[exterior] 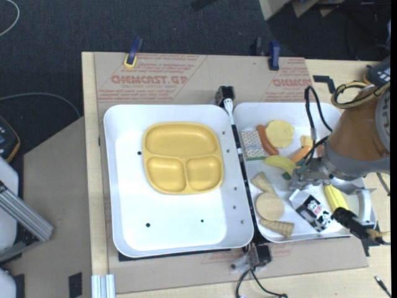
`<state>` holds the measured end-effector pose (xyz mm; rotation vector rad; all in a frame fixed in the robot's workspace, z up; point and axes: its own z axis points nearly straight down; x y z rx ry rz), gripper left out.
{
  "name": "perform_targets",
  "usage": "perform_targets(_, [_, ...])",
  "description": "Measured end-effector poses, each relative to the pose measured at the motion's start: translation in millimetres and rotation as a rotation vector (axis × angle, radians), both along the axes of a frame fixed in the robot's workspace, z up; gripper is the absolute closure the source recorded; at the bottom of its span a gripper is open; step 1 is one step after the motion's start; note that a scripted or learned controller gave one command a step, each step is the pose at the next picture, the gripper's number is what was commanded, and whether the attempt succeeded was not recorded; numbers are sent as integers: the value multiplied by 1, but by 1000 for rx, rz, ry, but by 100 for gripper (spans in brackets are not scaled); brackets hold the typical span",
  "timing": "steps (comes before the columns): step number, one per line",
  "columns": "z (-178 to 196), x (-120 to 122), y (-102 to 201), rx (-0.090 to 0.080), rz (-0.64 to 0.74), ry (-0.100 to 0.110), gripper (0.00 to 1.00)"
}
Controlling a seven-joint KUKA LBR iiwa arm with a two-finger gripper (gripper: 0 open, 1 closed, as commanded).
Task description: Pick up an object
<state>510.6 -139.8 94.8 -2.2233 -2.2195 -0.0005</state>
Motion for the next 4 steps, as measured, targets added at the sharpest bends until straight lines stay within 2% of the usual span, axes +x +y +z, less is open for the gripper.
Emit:
perform_targets(3, [132,5,-14,-3,3,-6,100])
perform_targets(4, [122,-4,38,3,7,4,100])
